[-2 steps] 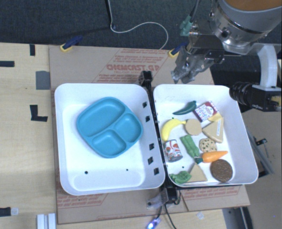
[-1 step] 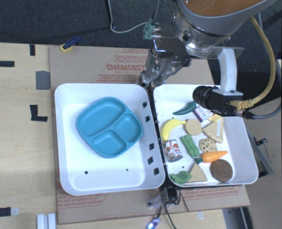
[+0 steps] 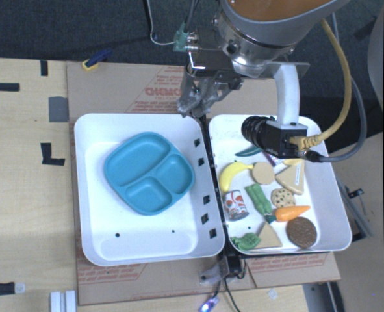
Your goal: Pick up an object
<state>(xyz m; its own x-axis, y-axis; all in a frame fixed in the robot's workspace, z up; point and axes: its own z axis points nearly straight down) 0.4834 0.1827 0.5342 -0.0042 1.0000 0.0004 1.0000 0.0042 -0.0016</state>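
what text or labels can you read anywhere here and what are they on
Red printed lettering on the cardboard sheet under the bins: it appears upside down and too blurred to read.
Small can in the right bin: a red and white label, print too small to read.
Blue divided plate in the left bin: no text visible.
Nothing else legible.

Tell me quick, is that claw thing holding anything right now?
Gripper: raised over the far edge between the two bins, nothing visibly held; open or closed cannot be told.
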